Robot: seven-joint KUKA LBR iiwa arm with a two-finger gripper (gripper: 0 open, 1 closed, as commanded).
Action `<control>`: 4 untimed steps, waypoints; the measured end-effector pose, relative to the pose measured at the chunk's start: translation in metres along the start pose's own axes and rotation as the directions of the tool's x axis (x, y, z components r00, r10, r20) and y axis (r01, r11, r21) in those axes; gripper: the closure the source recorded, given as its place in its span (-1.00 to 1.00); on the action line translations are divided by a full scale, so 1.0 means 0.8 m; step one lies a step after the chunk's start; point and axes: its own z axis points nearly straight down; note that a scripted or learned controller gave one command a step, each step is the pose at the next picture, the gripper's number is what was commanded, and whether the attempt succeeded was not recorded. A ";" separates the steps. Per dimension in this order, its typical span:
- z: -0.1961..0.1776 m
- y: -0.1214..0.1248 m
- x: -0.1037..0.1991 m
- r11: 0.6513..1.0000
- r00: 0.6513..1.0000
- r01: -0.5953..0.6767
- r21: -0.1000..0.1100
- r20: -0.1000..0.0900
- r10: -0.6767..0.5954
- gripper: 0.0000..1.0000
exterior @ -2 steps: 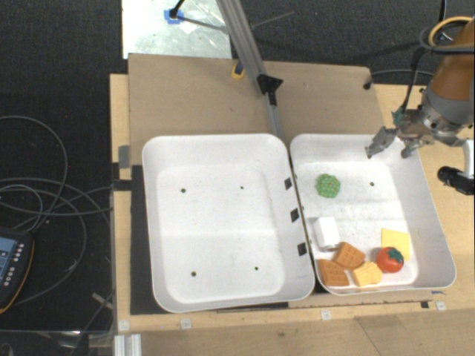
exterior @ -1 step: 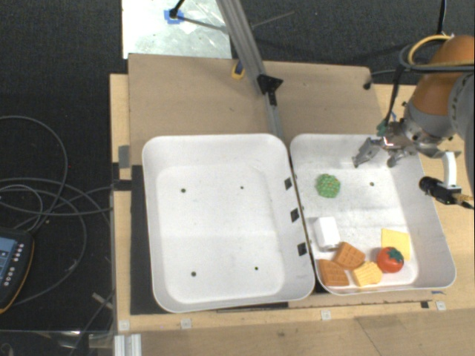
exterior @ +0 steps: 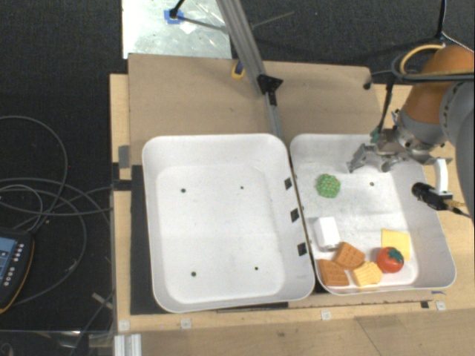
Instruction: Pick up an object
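Six objects (exterior: 349, 256) in right bin (exterior: 445, 273)

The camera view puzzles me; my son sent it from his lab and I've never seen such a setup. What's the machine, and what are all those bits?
One fixed camera looks down at a slant on a bench with two shallow white bins. The left bin and the right bin sit side by side. The robot arm, grey with an orange band, reaches in from the right; its gripper hangs over the right bin's far end, holding nothing. Below it lie a green ball, a white block, three waffle-like orange pieces, a yellow block and a toy tomato.
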 end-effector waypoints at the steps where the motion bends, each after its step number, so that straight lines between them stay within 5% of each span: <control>1: -0.017 0.002 -0.001 1.000 1.000 0.003 -0.006 0.003 -0.003 1.00; 4: -0.189 0.018 -0.004 1.000 1.000 -0.001 -0.008 0.002 0.001 1.00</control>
